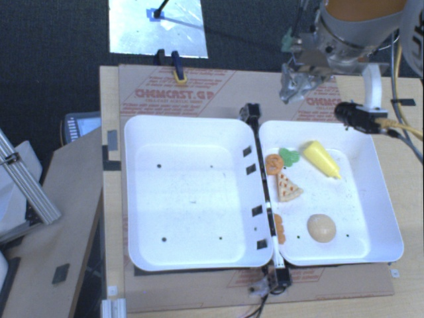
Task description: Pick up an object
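Observation:
The right bin holds several toy foods: a yellow cone-shaped piece, a green bit, an orange round slice, a pizza wedge, a beige egg-like ball and a small orange piece by the divider. My gripper hangs high above the bench, past the far edge of the right bin, with nothing seen between its fingers. All the objects lie on the bin floor, well apart from the gripper.
The left bin stands beside the right one, joined by a black clamp strip. A shiny metal sheet lies at the back left. A yellow-and-blue clamp sits on the bench's far edge. Cables run at the right.

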Robot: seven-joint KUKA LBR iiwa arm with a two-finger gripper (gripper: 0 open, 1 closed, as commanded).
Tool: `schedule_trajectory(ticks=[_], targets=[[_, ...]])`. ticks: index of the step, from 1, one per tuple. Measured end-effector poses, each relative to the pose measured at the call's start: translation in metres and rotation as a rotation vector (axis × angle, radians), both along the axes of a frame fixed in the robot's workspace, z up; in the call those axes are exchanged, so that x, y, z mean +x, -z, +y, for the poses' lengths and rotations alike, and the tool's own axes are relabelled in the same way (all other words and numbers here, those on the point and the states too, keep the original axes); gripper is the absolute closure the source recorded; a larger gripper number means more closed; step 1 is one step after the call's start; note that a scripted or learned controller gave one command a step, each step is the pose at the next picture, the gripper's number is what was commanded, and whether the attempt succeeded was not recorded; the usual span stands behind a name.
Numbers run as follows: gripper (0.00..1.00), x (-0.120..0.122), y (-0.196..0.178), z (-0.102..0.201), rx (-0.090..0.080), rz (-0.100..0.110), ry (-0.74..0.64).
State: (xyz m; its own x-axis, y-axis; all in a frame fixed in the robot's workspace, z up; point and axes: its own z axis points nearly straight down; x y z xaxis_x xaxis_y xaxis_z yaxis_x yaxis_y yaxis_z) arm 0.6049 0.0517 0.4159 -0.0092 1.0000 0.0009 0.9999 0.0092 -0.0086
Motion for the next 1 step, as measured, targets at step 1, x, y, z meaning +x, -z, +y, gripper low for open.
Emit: schedule_trajectory(ticks=[1], targets=[[1.00, -0.0734, -0.1284, -0.0001, 0.003, -0.025, 0.003]])
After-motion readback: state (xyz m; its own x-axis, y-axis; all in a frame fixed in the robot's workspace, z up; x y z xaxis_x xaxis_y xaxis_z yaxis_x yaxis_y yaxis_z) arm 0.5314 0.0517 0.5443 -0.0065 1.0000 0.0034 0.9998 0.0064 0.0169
